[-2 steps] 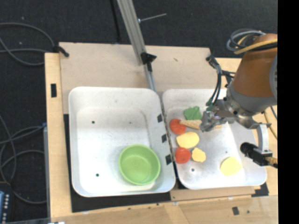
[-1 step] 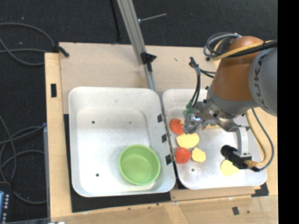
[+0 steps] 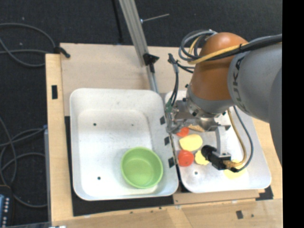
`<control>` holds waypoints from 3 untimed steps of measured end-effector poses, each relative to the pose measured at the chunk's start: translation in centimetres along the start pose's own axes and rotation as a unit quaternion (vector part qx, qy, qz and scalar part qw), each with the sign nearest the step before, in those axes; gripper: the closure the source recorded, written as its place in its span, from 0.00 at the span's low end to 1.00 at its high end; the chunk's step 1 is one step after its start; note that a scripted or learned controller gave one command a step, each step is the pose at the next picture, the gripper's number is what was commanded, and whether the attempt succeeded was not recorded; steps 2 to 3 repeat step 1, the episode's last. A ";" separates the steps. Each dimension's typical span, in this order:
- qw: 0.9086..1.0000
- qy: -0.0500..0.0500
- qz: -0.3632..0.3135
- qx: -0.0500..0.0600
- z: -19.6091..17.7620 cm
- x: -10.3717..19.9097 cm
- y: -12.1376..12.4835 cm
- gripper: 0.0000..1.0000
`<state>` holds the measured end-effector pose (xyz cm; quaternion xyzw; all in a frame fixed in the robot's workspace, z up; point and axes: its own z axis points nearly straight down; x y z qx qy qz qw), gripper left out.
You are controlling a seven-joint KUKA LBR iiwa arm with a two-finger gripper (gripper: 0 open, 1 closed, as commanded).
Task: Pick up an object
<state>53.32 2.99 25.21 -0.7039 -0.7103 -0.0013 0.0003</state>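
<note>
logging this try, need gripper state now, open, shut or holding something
gripper: cannot be told; it sits low in the right bin over the yellow object and the red-orange object, with the wrist covering it.

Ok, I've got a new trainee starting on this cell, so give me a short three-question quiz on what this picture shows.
1. True or false: the green bowl lies in the left bin.
2. Multiple choice: where does the arm hang? A) over the left bin B) over the right bin C) off the bench
3. Fill in: the small round object nearest the bins' shared edge, below the pale yellow piece, is coloured ______.

Key
1. True; it sits near that bin's front right corner.
2. B
3. Orange-red
</note>
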 end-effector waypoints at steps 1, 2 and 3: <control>1.000 0.000 0.000 0.000 -0.5 5.1 0.7 1.00; 1.000 0.000 0.000 0.000 -0.5 5.1 0.7 1.00; 1.000 0.000 0.000 0.000 -0.5 5.1 0.7 1.00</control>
